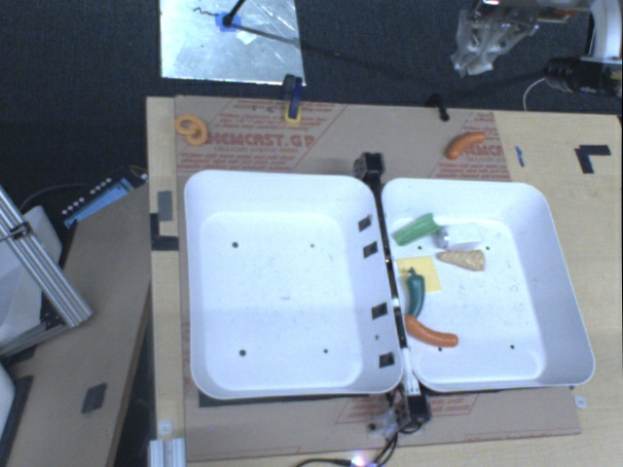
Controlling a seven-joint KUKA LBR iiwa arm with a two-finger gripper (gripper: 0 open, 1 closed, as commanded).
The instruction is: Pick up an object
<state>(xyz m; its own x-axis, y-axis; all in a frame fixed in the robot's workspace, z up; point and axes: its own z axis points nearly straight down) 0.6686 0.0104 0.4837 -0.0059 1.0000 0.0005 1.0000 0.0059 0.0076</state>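
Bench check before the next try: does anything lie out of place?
Yes. An orange sausage lies on the cardboard behind the right bin, and a pretzel sits near its far left corner, both outside the bins.

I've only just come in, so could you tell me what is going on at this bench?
The arm's gripper hangs at the top right, above the floor beyond the bench, well away from both bins. The right bin holds a green pickle-like piece, a yellow square, a dark green pepper, an orange sausage and a tan wedge. Nothing has been picked up yet.
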